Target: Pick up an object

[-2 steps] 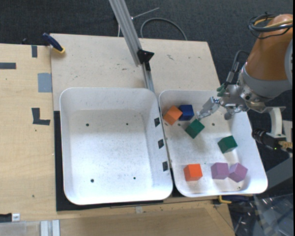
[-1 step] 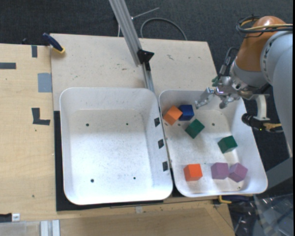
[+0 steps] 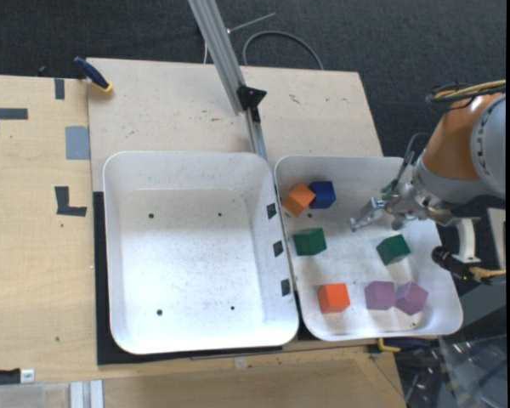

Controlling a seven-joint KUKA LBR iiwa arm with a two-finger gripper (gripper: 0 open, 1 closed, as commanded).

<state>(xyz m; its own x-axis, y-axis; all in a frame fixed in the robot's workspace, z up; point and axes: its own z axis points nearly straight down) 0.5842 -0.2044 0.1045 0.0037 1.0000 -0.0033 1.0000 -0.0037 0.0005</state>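
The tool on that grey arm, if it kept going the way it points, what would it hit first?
The tool points left and slightly down. Probably the green block near the bin's left wall, though its height is unclear.

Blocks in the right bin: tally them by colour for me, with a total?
Orange: 2
Blue: 1
Green: 2
Purple: 2
Total: 7 blocks, all in the right bin.

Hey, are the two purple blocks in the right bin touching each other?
Touching. In the camera view, the left purple block and the right purple block sit side by side near the right bin's front edge, with no white floor visible between them.
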